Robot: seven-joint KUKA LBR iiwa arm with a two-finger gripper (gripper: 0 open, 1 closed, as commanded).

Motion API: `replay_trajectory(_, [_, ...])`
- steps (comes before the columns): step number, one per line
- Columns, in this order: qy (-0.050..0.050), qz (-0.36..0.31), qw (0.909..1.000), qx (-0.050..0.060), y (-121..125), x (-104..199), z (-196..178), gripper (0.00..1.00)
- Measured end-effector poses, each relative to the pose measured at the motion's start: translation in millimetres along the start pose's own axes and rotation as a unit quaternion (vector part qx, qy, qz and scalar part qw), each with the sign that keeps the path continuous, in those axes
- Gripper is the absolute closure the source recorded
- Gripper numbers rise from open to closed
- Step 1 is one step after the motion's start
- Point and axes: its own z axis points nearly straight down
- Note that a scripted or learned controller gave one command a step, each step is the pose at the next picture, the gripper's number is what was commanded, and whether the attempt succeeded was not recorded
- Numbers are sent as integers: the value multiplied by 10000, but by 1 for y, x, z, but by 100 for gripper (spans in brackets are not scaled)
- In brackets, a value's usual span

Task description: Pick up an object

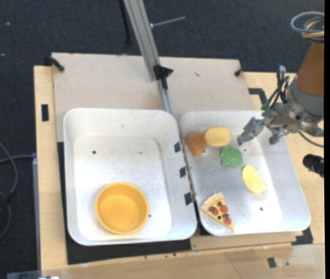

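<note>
Two white bins sit side by side on the bench (45, 156): the left bin (83, 127) carries a single yellow bowl (121, 207), and the right bin (281, 202) carries five small things, any of which would serve the task. These are one pale yellow block (217, 136) near the bin's far edge, one orange-brown piece (196, 144) just beside it to the left, one green lump (231, 157) close in front of the block, one yellow oval piece (253, 179) further toward the near right, and one pizza-slice toy (217, 209) at the near left corner. The gripper (263, 129) hangs over the far right part of the right bin with its jaws spread apart and nothing between them, near the pale yellow block and the green lump but apart from both. To do this step well, I would judge it best to settle on one target and centre the open jaws squarely over it before coming down. The yellow oval piece stands clear of its neighbours, so it looks the safest pick. The block, the orange-brown piece and the green lump crowd together, so a finger could land on the wrong one or nudge the target aside.
</note>
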Motion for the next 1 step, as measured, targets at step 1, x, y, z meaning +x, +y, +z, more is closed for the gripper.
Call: replay_trajectory(1, [3,2,10000,-2,0,0,0,0])
